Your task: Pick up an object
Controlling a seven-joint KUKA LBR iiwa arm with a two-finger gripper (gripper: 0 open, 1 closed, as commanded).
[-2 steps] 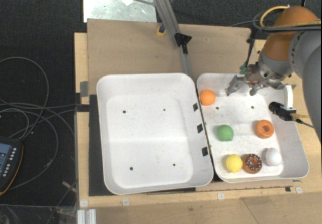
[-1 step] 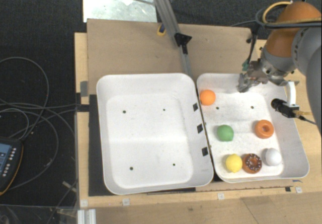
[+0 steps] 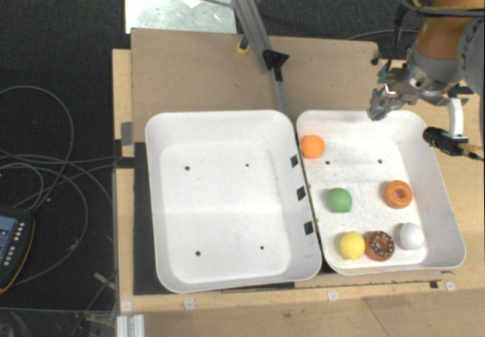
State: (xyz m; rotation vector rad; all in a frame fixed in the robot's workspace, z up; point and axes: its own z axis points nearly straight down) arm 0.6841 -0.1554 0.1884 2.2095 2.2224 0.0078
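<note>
Well off to the tool's left lies the left bin, a shallow white tray on the brown table. Nearer the tool, the right bin sits edge to edge with it, joined along the middle by small black clips.

All the objects sit in the right bin, below the tool in the view. An orange ball rests closest to it, down and to its left near the bin's left wall. Further down comes a green ball, then a yellow ball near the front rim. Just beside the yellow one is a dark chocolate doughnut, and touching or nearly touching that, a white ball. An orange doughnut lies almost straight below the tool, apart from the rest.

The tool hangs over the bin's far rim, pointing down and slightly leftward, with nothing seen in its grip; whether it is spread or closed I cannot tell. The arm comes in from the right, its orange band above the grey wrist, bent down toward the bin.
</note>
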